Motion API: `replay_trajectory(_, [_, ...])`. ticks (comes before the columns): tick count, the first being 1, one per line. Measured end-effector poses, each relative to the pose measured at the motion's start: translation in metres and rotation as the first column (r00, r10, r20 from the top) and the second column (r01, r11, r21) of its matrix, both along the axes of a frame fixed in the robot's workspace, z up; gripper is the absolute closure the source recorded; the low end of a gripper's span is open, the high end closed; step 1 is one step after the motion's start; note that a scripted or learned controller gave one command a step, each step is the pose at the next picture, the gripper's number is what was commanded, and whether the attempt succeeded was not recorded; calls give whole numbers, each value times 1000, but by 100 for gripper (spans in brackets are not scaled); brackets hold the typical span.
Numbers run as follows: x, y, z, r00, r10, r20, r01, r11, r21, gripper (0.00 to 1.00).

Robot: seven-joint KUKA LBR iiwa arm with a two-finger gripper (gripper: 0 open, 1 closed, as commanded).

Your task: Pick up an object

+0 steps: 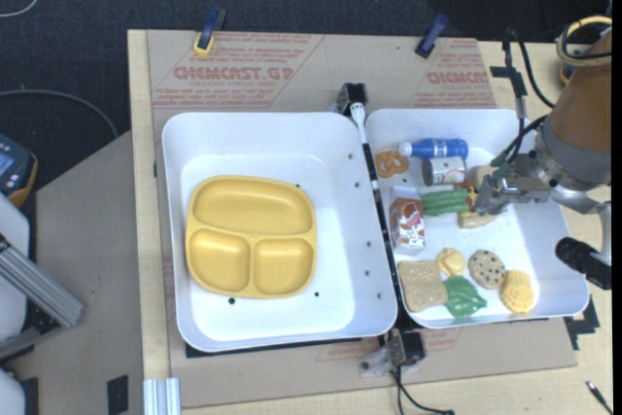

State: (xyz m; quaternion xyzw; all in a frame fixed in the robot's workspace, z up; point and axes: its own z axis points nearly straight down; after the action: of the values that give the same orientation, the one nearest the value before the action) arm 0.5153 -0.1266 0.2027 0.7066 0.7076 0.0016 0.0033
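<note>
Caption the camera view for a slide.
Gripper low in the right bin among toy food; yellow tray in the left bin.

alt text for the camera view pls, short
A grey arm's gripper hovers low over small toy foods in the right white bin, by a green pickle-shaped toy. The left white bin holds a yellow three-compartment plastic tray.

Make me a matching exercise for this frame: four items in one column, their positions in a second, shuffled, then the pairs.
Items:
1. yellow divided tray
2. blue bottle
3. chocolate chip cookie
4. pretzel

Places:
A. right bin, far edge
B. left bin
C. right bin, near half
D. right bin, far-left corner, by the divider

Pairs: 1-B, 2-A, 3-C, 4-D
</note>
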Motion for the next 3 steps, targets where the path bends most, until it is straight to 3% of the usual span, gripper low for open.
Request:
replay_trajectory(1, [1,0,24,1000,0,-1,0,1000,0,100])
replay_trajectory(2, [-32,44,13,1000,2,-12,-2,1000,6,100])
replay_trajectory(3, [-34,65,27,1000,2,-4,-2,1000,3,100])
